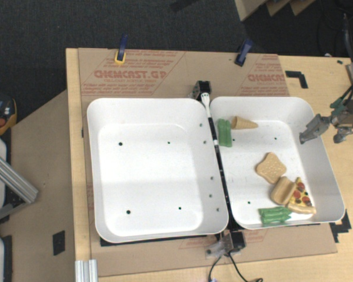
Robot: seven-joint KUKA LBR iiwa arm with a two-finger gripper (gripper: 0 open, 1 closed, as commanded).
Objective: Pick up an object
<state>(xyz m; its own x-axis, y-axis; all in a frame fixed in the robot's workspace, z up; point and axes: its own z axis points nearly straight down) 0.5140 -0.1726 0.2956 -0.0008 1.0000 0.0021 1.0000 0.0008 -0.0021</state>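
Note:
The right bin (317, 157) holds several toy foods. A green block (224, 132) lies by its left wall, with a tan cone (243, 123) beside it. A toast slice (271, 166) sits mid-bin. Near the front are a bread piece (281, 190), a pizza slice (300, 197) and a green vegetable (275, 215). My gripper (326, 132) hangs over the bin's right rim, well right of the toast. It is open, its two grey fingers spread apart with nothing between them.
The left bin (106, 157) lies beside the right one, joined by a black divider strip (215, 151). Both rest on a cardboard sheet (165, 69) held by blue clamps (121, 49) at the back. Grey equipment stands at the far left (6, 175).

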